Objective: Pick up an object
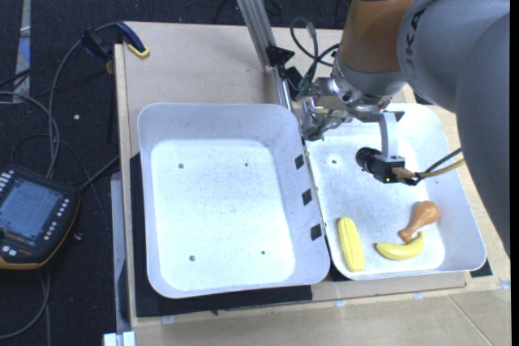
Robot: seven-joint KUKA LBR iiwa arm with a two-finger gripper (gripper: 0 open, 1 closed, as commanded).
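Yellow corn cob (350,244): lies near right white bin's (454,174) front edge.
Claw (318,126): at bin's rear-left corner; opening cannot be told.
Advice: descent should be centred over cob.

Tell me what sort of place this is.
Probably a robotics lab or test bench. A grey and orange robot arm reaches over two white bins on a wooden bench, a handheld controller lies on the floor, and loose cables run around.
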